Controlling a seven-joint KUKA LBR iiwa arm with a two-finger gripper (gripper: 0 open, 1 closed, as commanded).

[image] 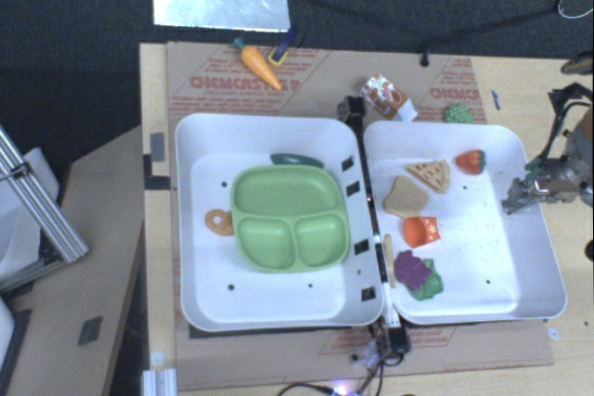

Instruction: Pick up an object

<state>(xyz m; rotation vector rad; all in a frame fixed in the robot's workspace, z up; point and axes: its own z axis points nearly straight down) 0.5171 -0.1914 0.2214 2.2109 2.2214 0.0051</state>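
Bins side by side on the bench, we note: the left bin (pixel 200 199) carries a green divided plate (pixel 288 218) with three compartments, a small orange pretzel-like ring (pixel 220 223) just beside the plate's left edge, and a dark teal piece (pixel 295 159) peeking out behind the plate's far rim; the right bin (pixel 520 283) carries the toy food. We count five pieces there: a red strawberry with a green cap (pixel 471 161) near the far right corner; an orange pizza slice (pixel 429 174), triangular with darker spots, just left of it; a tan bread slice (pixel 405 197) touching or nearly touching the pizza's near side; an orange-red carton (pixel 420 231) just below the bread; a purple grape bunch with green leaf (pixel 417 274) nearest the front, close to the divide between the bins. The gripper (pixel 522 197) hangs over the right bin's right rim, well apart from every piece; whether the claw is released or clenched we cannot tell; we see nothing between it. Outside the bins, on the cardboard behind: an orange carrot (pixel 259 66), a red-and-white packet (pixel 383 96), a small green broccoli-like piece (pixel 457 114).
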